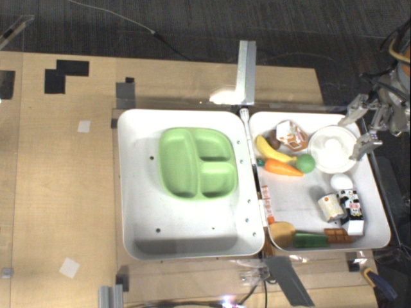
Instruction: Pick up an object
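Bench (58, 191): pale wood surface across the view, with black cut-out marks toward 10 o'clock and a metal post at 12 o'clock between the bins.
Left bin (138, 172): shallow and white, at the view's centre and toward 8 o'clock; it touches the right bin along its right rim.
Right bin (295, 201): shallow and white, toward 4 o'clock, crowded with small things.
Green tray (196, 162): a divided plastic tray with three hollows, lying flat in the middle of the left bin.
Arm (395, 108): grey links enter at 3 o'clock, above the right bin's upper right corner.
Jaws: the gripper (363, 130) hangs over the bin's right rim, just at 3 o'clock of the white bowl; its two fingers stand apart with nothing between them.
White bowl (332, 149): round, upright, in the right bin's upper part.
Banana (270, 148): yellow, at 9 o'clock of the bowl, touching the carrot below it.
Carrot (282, 168): orange, lying across, its tip against a small green ball (306, 164).
Brown-and-white packet (291, 135): at 12 o'clock of the banana.
Lower items: a white cup (330, 206), a black-and-white box (352, 209), a dark green piece (310, 239) and a tan round piece (281, 230) lie toward the bin's 6 o'clock edge.
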Action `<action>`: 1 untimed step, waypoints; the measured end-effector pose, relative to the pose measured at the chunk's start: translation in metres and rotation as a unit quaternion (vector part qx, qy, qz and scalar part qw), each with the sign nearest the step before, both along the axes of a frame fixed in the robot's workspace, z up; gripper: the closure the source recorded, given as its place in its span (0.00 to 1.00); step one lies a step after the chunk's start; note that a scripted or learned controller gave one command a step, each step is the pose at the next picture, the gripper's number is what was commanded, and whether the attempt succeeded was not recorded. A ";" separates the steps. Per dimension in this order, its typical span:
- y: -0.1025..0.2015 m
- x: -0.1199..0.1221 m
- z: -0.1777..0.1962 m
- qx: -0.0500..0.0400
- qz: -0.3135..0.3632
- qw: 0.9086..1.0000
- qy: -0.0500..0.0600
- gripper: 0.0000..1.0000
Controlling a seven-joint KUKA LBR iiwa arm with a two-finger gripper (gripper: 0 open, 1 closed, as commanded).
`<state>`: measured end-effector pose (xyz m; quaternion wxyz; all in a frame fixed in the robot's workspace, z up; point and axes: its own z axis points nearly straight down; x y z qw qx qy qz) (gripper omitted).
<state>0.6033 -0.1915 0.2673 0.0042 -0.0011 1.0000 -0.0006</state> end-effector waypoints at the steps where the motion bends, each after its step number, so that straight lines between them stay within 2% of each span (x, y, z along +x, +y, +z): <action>1: 0.010 -0.057 -0.109 0.001 -0.101 0.995 0.004 0.00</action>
